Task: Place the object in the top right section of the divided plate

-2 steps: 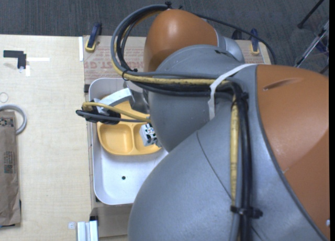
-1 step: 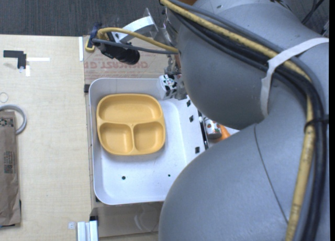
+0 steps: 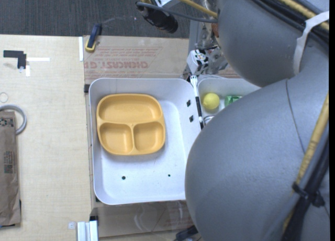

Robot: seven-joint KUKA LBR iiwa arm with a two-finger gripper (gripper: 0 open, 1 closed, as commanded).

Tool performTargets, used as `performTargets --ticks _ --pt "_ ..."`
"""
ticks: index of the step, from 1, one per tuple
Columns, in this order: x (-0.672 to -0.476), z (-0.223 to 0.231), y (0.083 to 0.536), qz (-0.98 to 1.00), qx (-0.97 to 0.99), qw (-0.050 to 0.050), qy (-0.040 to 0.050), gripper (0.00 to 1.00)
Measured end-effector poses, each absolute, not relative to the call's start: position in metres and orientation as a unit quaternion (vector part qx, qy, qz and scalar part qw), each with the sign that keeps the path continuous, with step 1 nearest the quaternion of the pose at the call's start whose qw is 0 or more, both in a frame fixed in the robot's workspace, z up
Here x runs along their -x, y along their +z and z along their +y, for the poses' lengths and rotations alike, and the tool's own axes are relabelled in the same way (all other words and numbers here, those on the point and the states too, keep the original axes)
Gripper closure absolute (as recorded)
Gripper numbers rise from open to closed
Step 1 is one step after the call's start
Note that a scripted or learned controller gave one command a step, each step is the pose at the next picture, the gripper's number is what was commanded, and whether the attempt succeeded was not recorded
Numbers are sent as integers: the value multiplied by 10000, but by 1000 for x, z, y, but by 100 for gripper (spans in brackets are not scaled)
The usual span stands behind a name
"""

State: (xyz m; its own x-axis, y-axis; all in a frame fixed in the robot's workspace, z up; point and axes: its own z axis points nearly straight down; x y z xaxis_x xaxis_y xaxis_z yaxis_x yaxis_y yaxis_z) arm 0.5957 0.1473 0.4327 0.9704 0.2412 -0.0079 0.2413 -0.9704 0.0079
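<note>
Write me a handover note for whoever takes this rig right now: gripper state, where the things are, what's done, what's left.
Gripper: hidden behind the arm, which covers most of the right bin.
Divided plate: yellow, in the left bin, all three sections bare.
Right bin: a yellow ball and something green beside it, near the far wall.
Done: nothing placed yet.
Left: pick the object, then set it in the plate's top right section.

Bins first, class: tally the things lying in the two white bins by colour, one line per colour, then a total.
Yellow-orange: 1, the divided plate in the left bin
Yellow: 1, a ball in the right bin
Green: 1, an object partly hidden by the arm
Total: 3
</note>
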Motion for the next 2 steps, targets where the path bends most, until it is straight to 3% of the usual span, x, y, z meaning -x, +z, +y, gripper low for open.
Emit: performTargets --ticks 1,2 --pt "-583 30 438 1016 -9948 34 -55 100" --pt "-481 41 383 1021 -9948 41 -43 100"
